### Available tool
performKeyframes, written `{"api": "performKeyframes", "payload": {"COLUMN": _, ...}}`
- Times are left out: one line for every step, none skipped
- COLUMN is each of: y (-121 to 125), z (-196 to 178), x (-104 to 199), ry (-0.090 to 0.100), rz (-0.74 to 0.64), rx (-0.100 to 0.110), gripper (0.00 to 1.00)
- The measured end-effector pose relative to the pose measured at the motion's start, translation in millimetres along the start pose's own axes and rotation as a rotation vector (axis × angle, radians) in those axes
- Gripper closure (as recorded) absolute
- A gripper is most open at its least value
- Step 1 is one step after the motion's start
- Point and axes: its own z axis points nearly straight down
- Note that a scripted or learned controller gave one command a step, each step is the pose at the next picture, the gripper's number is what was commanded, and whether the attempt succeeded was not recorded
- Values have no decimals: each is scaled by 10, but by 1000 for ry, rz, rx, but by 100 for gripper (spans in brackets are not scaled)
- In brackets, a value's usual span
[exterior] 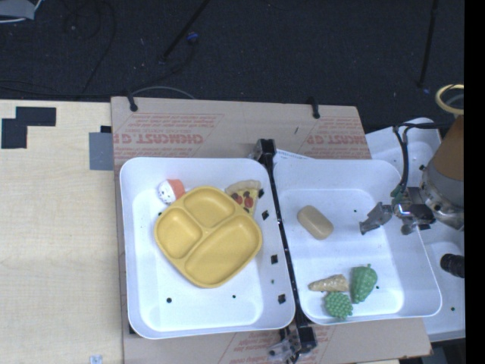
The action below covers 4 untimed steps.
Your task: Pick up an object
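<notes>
The gripper (388,220) sits at the right of the frame, over the right-hand part of the right bin (413,298); whether it is wide or narrow cannot be told, and nothing is seen held by it. No single object is named by the task. Nearest the gripper, to its left near the bin's centre, lies a tan oblong block (314,222), well apart from it. Toward the lower edge of the same bin lie three items close together: a beige cone-like piece (329,283), a green round knobbly piece (338,305) just below it, and a darker green leafy piece (364,282) to the right. The left bin (144,302), in the centre of the frame, holds a yellow divided plate (208,236) with three compartments. At the plate's upper left edge sits a small white-and-orange item (170,191); at its upper right edge, a toy pizza slice (245,194). Both bins rest on a cardboard sheet (227,127).
</notes>
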Motion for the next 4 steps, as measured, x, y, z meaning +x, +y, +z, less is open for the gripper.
{"api": "performKeyframes", "payload": {"y": 31, "z": -79, "x": 4, "ry": -4, "rz": -4, "rx": -14, "gripper": 0}}
{"api": "performKeyframes", "payload": {"y": 42, "z": 562, "x": 40, "ry": -1, "rz": -3, "rx": -7, "gripper": 0}}
{"api": "performKeyframes", "payload": {"y": 47, "z": 1086, "x": 46, "ry": -3, "rz": -2, "rx": -13, "gripper": 0}}
{"api": "performKeyframes", "payload": {"y": 48, "z": 956, "x": 38, "ry": -3, "rz": -1, "rx": -13, "gripper": 100}}
